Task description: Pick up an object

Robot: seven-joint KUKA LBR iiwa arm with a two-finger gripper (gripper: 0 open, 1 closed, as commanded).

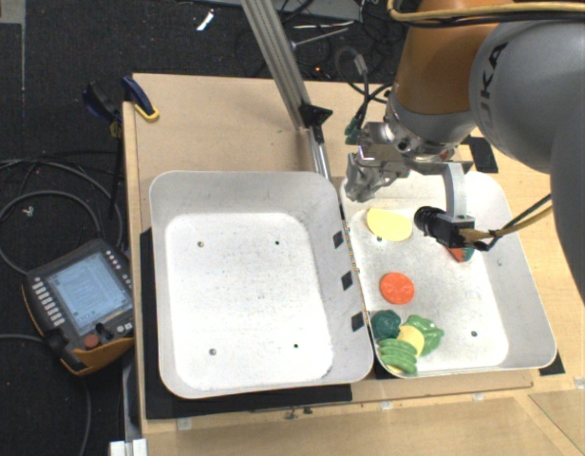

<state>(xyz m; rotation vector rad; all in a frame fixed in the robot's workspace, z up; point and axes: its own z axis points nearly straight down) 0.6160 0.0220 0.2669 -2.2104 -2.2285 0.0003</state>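
My pincer (361, 186) hangs over the far left corner of the right bin (520, 293), close to the ridge where the two bins meet. From this slanted view I cannot tell how it stands; nothing shows in its grip.

Just beside it, toward the near edge of the tabletop (226, 112), a pale yellow disc (388, 224) lies flat on the bin floor. Further toward the near edge sits an orange round piece (397, 287), apart from the disc. In the near left corner of the same bin there is a cluster: a dark green lump (386, 324), a yellow-green piece (421, 334) touching it, and a ribbed green piece (399, 354) against the bin's near wall. A small red and dark object (461, 249) lies toward the bin's far right, partly hidden by a black fitting on my arm.

The left bin (179, 193) lies alongside, its right rim overlapping the right bin's left rim. A metal rail (273, 46) runs slantwise from the far edge of the tabletop down to the seam between the bins. A handheld control pendant (79, 297) lies on the floor off the tabletop's left edge.
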